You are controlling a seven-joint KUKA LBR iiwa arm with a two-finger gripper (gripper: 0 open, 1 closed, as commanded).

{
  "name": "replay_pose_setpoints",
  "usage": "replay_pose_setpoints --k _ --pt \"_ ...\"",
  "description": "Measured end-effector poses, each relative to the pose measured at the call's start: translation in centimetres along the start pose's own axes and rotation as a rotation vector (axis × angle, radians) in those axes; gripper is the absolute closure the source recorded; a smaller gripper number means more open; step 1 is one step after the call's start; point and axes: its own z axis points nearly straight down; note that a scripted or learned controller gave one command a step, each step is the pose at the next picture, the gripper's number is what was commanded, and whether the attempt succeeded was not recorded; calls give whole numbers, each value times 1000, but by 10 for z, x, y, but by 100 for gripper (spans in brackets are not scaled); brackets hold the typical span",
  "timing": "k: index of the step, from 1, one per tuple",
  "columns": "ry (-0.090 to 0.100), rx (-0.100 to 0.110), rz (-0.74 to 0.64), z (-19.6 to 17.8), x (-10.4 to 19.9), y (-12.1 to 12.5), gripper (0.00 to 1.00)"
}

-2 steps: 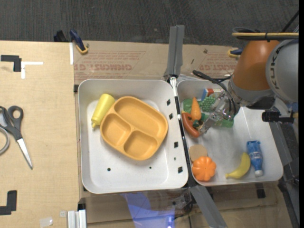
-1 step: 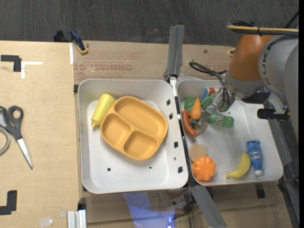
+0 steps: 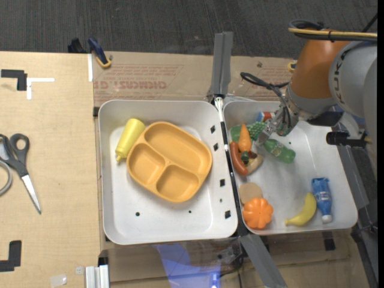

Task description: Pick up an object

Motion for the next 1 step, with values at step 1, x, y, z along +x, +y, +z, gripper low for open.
replay_pose_setpoints --k 1 --pt "6 -8 241 -84 80 21 100"
